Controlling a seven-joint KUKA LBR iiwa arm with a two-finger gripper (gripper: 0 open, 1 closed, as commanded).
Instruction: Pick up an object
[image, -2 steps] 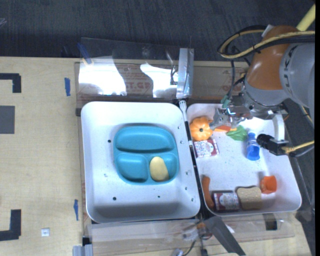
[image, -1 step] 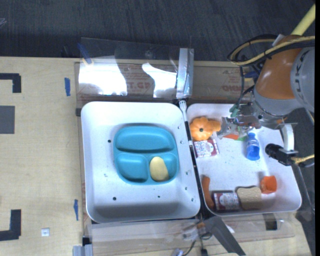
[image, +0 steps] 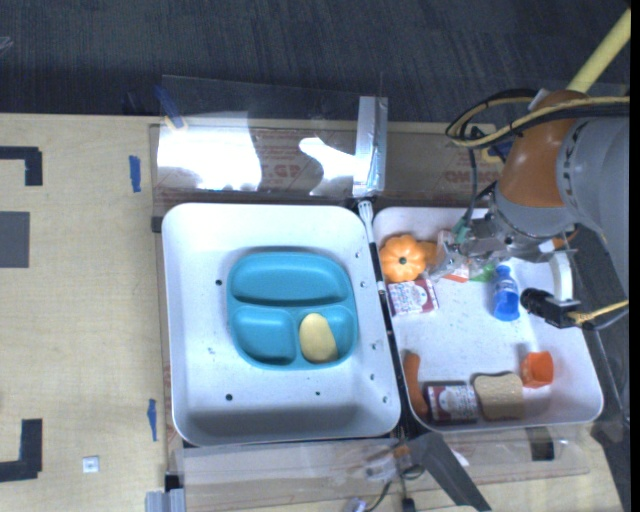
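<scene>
Your gripper (image: 470, 240) sits low over the right bin (image: 590, 385), at its 12 o'clock edge, just beside a small orange pumpkin (image: 403, 258); you cannot tell how its jaws stand. The pumpkin is round and ribbed, so it has no clear long axis. At the pumpkin's 5 o'clock lies a flat red-and-white packet (image: 411, 297). A blue bottle (image: 506, 294) stands at the gripper's 4 o'clock. In the left bin (image: 190, 330), a smooth blue divided tray (image: 270, 300) holds a yellow lemon-like fruit (image: 318, 337).
</scene>
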